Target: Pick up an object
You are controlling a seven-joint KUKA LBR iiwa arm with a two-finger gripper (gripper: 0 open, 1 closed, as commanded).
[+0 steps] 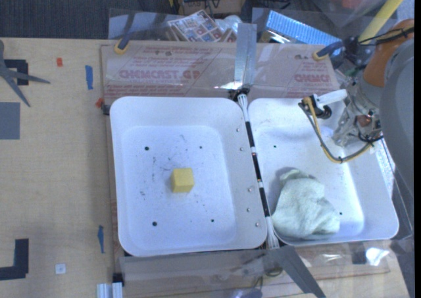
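The gripper (355,125) hovers over the right-hand white bin (381,224); finger state cannot be told. Approach stage: nothing grasped. Next it must descend onto the crumpled white cloth (304,203).

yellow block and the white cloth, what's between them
In the camera view, between the yellow block in the left bin and the white cloth in the right bin lie bare left-bin floor and the two bins' adjoining rims.

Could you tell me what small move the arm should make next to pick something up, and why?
Probably shift the gripper toward the view's bottom left until it is over the white cloth. The gripper hangs over the right bin's upper part, and the cloth lies nearer than the yellow block in the left bin.
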